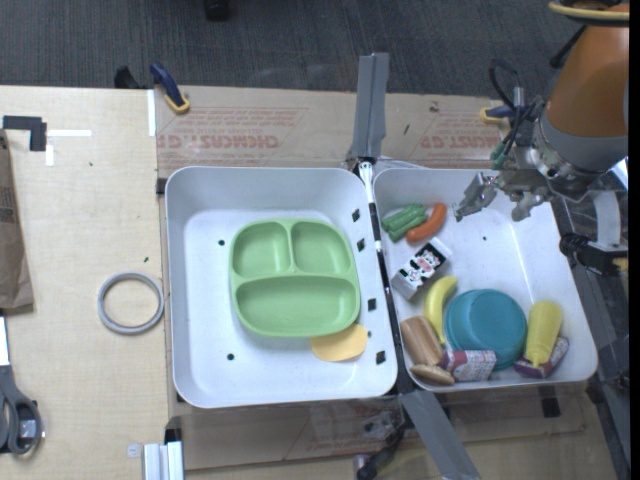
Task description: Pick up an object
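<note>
arm (592, 78): broad rounded orange band above grey metal wrist | wrist: silver-grey block, dark cables looping off at 10 o'clock | gripper (497, 196): slim grey metal fingers on a compact grey body

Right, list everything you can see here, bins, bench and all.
bins: 2, white, side by side
divided plate: 1, green, left bin
flat piece: 1, yellow, by the plate's near edge
carrot: 1, orange, right bin, far end
green vegetable: 1, beside carrot
carton: 1, black and white, right bin
banana: 1, yellow
bowl: 1, blue
bottle: 1, yellow
hot dog: 1, brown
tape ring: 1, grey, bench
gripper: 1, over right bin
</note>
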Motion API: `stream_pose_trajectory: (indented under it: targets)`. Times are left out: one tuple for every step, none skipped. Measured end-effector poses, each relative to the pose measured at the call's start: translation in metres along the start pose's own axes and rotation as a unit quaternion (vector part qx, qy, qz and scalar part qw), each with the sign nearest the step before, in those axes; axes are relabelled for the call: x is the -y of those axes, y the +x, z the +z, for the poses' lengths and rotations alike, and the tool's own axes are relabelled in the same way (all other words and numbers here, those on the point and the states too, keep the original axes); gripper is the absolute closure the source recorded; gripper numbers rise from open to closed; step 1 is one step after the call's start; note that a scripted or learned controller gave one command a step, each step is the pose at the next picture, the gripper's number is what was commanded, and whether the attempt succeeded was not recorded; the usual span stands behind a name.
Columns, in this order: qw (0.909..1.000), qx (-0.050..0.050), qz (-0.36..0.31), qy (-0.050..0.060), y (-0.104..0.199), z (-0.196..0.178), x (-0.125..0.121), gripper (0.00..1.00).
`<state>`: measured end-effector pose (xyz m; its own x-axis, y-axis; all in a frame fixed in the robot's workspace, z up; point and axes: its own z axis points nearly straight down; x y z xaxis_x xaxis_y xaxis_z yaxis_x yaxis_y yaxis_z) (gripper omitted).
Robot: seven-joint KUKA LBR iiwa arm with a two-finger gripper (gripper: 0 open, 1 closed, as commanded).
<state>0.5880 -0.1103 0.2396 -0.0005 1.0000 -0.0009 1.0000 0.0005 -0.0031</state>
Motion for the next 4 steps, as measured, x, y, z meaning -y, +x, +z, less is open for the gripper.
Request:
stream_pose_trajectory:
  targets:
    - [0.9933,0.001,0.115,0.0,-0.011,-0.086,-0.019,0.0]
    - [0.9609,0.0,0.277,0.001,-0.007,0.027,-0.036,0.0]
    - [0.9631,0.0,0.269,0.0,0.003,0.14,-0.07,0.0]
    - [0.9636,0.001,0.267,0.0,0.002,0.129,-0.071,1.0]
